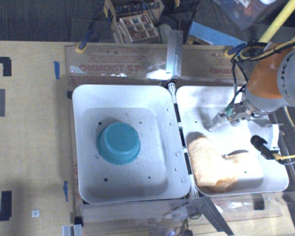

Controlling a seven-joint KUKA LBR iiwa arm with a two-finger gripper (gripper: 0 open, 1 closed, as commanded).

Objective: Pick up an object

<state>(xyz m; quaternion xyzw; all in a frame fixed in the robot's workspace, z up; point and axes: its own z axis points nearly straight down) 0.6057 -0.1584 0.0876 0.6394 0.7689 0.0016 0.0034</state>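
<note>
Approach step: gripper [214, 123] hangs above the tan sponge [209, 162], nothing between its fingers; I cannot tell their spacing. Next: descend onto it.

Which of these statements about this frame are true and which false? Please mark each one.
1. The round teal plastic bowl lies in the left white bin. True.
2. The bowl stands with its opening facing up. False: it looks turned over, its flat base upward.
3. The tan sponge-like block lies in the right white bin, along the wall nearest the other bin. True.
4. The gripper holds the tan block. False: it hangs above bare bin floor, beyond the block's far end, with nothing between its fingers.
5. The arm's orange band sits over the left bin. False: it is over the right bin's far corner.
</note>
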